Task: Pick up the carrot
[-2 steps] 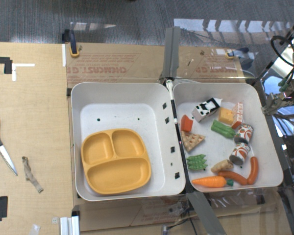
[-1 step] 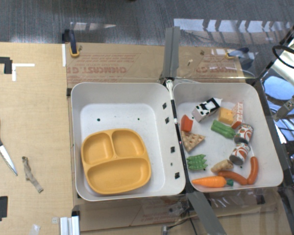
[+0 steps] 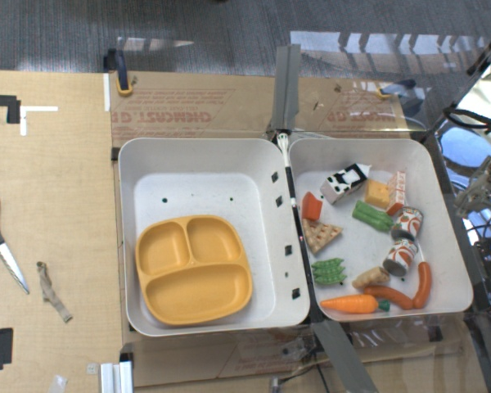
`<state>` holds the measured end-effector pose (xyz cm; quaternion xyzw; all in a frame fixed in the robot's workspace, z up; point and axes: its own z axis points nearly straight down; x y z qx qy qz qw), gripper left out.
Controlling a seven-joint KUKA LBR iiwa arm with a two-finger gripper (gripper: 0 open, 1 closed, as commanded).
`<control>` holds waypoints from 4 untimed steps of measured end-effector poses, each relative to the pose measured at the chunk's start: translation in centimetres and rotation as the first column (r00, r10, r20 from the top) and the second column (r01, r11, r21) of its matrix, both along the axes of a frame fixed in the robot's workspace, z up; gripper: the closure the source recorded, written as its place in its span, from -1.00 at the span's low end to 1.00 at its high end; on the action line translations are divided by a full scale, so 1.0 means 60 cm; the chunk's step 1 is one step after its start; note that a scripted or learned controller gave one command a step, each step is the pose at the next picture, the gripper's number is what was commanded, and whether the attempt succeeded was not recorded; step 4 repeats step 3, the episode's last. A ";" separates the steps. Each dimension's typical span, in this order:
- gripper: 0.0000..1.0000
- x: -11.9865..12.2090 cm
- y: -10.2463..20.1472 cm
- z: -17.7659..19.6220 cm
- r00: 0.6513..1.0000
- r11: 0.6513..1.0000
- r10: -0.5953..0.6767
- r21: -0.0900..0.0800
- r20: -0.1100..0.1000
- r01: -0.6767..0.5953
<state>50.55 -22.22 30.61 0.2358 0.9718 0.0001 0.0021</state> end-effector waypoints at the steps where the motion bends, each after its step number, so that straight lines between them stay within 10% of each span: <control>1: 1.00 -0.028 0.000 -0.022 0.950 0.950 0.311 0.000 -0.001 -0.311; 3: 1.00 0.024 0.004 -0.035 0.559 0.559 0.829 -0.003 0.000 -0.829; 4: 1.00 0.024 0.004 -0.035 0.559 0.559 0.829 -0.003 0.000 -0.829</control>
